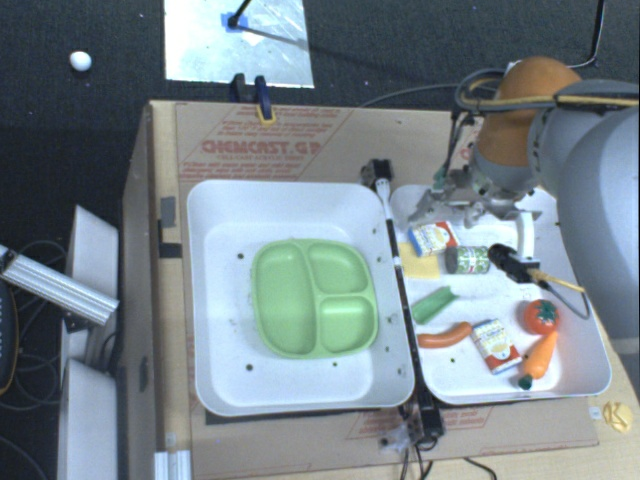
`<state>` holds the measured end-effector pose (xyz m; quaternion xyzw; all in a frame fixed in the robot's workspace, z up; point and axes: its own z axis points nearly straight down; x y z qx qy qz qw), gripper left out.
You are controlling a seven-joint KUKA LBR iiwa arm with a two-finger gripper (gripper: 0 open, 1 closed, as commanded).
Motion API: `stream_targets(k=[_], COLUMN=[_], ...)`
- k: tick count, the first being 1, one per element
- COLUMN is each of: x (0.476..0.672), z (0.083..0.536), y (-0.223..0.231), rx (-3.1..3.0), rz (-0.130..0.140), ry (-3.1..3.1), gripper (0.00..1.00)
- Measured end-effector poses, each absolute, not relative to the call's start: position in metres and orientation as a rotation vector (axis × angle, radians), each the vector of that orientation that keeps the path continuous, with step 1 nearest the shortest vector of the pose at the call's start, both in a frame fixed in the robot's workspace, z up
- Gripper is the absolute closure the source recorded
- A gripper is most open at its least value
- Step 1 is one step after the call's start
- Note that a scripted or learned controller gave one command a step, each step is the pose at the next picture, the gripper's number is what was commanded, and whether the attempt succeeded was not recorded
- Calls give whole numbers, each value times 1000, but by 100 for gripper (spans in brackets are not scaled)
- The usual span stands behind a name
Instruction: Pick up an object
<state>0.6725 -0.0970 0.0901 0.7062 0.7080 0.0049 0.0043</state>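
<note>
Hovering end effector (462, 206) over right bin (585, 368), lining up above small carton (432, 238); finger state impossible to tell.

floor: dark carpet (420, 28) | silver sheet (238, 28) | white ball (81, 61)

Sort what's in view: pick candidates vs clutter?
Job:
pincer
small white carton
dark can
green pod
sausage
red tomato
orange carrot

Lying about:
green divided plate
white ball
foil sheet
</note>
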Motion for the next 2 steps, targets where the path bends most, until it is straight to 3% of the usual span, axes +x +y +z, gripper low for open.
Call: stream_targets(k=[2], x=[673], z=[90], y=[-100], rx=[2213], rz=[15], ry=[2217], gripper=[0])
